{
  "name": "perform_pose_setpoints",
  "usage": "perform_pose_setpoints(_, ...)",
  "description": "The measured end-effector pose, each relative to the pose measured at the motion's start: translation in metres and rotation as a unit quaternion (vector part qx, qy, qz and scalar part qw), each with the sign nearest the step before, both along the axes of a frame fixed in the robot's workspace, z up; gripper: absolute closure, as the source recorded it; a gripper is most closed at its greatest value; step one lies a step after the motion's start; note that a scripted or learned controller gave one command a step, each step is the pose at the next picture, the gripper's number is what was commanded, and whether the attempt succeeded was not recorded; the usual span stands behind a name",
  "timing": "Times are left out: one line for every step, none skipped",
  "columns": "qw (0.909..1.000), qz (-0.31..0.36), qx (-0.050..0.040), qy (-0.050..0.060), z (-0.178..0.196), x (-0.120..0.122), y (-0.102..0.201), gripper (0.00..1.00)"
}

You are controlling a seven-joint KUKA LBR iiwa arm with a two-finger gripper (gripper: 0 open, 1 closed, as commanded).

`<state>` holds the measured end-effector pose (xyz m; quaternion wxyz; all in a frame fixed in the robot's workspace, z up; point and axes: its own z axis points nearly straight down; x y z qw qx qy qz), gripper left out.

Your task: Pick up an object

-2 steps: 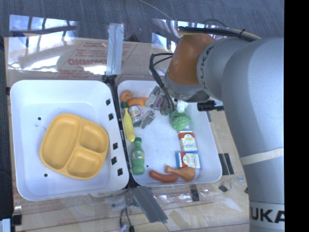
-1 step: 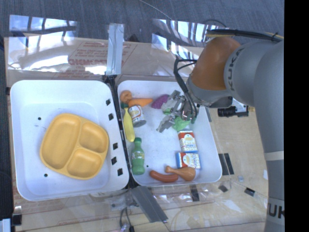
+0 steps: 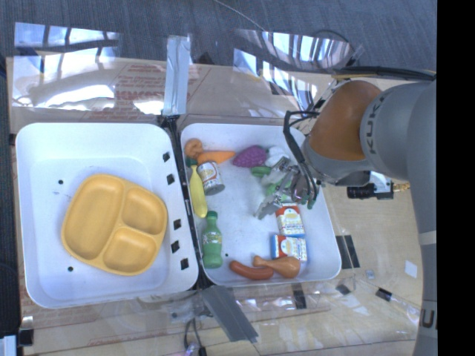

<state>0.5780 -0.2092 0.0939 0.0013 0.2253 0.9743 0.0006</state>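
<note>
The yellow plastic sectioned tray [image 3: 113, 223] lies in the left white bin [image 3: 33, 199]; the green plastic bottle [image 3: 212, 239] (beside a yellow plastic banana [image 3: 197, 191]) lies in the right white bin [image 3: 241, 136].

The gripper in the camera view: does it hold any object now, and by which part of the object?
It cannot be told. The gripper is low in the right bin, near the purple grapes and above a small carton, but nothing shows clearly between its fingers.

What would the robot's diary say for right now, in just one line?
gripper: low in right bin | nearest: carton | grasp: unclear | yellow tray: left bin
</note>
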Motion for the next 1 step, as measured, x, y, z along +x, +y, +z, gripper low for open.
perform_pose_setpoints(1.0000, 0.005, -0.0007, -0.002, 0.0122, 0.0026, 0.0017, 1.00)
